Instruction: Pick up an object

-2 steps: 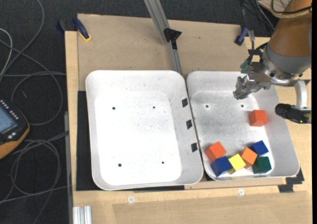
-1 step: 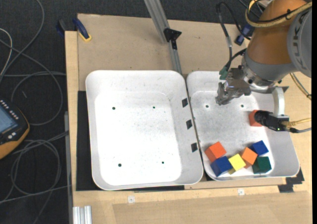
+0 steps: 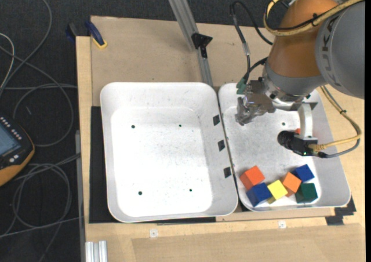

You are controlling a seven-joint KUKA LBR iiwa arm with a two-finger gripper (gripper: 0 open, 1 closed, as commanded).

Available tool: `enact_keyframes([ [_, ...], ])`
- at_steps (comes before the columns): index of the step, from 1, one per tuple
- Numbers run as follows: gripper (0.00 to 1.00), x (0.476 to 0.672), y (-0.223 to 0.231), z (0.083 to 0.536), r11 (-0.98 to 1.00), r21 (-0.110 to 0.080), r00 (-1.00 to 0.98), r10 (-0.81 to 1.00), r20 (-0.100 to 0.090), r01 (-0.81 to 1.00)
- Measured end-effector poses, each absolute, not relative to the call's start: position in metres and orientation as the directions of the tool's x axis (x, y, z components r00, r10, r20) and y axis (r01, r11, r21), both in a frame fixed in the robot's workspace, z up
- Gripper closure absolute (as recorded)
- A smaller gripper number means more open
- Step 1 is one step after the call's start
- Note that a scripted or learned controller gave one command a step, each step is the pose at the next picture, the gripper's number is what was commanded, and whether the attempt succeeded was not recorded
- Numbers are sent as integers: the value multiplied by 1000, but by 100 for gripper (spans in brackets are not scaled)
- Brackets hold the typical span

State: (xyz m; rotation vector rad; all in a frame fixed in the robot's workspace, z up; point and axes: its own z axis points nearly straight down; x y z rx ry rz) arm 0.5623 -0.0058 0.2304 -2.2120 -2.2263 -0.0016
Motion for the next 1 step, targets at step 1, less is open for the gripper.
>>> enact_keyframes([
  [1, 100, 543, 50, 243, 8, -2, -8, 1000, 4, 1000],
])
